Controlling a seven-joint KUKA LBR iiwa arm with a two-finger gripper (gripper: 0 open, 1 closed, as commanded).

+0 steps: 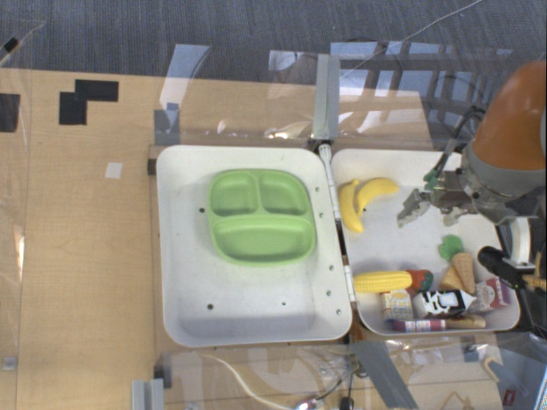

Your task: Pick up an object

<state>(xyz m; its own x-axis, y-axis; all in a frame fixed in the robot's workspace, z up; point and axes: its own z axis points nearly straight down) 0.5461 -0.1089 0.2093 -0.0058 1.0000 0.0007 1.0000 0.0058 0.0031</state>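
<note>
Two shallow white bins sat side by side on the bench in the camera view: the left bin (184,254) carried a green divided plate (260,215) near its middle, and the right bin (376,162) held a scatter of toy food. The gripper (432,202) hung over the upper middle of the right bin, reaching in from its right edge, with its fingers spread apart and nothing between them. Closest to it, toward the bin's upper left corner and against the wall shared with the left bin, lay a bunch of yellow bananas (361,200), apart from the rest and so the likeliest thing to pick. It looked like hollow moulded plastic, probably light and stiff but smooth and curved, so it could slip; closing across the thick middle of one banana, square to its length, seemed safest. Along the lower edge crowded a corn cob (381,281), a small carton (397,303), a purple marker (420,324), a black-and-white toy (445,301), an ice-cream cone (465,270) and a green piece (451,248), packed closely enough that fingers would likely foul on neighbours.
</note>
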